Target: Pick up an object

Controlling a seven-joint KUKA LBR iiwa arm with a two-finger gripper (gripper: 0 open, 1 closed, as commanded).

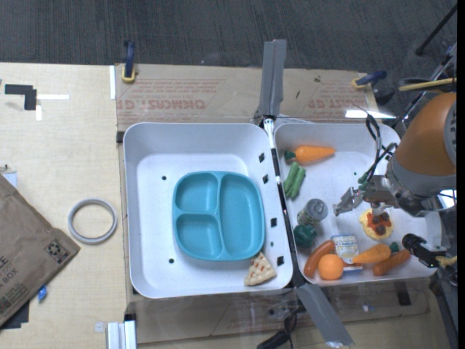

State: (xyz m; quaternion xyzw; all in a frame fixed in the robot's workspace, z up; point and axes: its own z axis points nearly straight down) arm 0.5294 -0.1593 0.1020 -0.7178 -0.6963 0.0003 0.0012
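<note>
My gripper (357, 201) hangs over the middle of the right bin (341, 133), on the grey arm that comes in from the right. Nothing shows in its grasp. Just below and to its right lies a small yellow and red toy (376, 226). A grey can (314, 210) sits to its left, with a dark green piece (304, 233) below that. Toward the bin's back lie an orange carrot (314, 153) and a green pod (293, 180). Along the front are a red sausage (316, 258), an orange ball (330, 267), a small white packet (344, 244) and a second carrot (371, 254).
The left bin (142, 195) holds a teal divided plate (218, 215) and a waffle wedge (260, 271) at its front right corner. On the bench to the left lie a grey tape ring (92, 219) and a flat cardboard box (25, 257).
</note>
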